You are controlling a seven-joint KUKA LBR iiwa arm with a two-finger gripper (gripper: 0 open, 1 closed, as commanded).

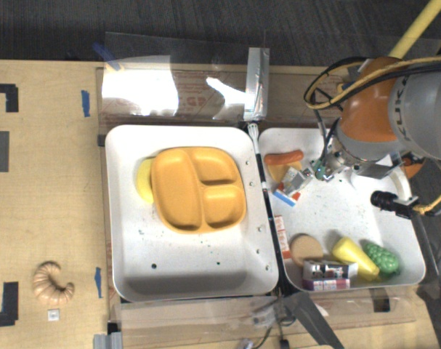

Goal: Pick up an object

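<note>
The right bin [365, 209] holds an orange-red sausage [284, 158] at its far left corner and a small white, red and blue packet [288, 187] just below it. A tan round piece [306, 247], a yellow piece [349, 253], a green bumpy piece [382, 259] and a dark can lying on its side [327, 271] sit along the near edge. My gripper [320, 170] hangs low over the bin's far left part, just right of the packet and the sausage. The grey arm with its orange band [365, 115] covers the bin's far right corner.
The left bin [191, 267] carries an orange divided plate [198, 187] with a yellow thing [143, 178] peeking out at its left. A tan curled toy [53, 282] lies on the bench at the far left. A black cable end [387, 201] hangs over the right bin.
</note>
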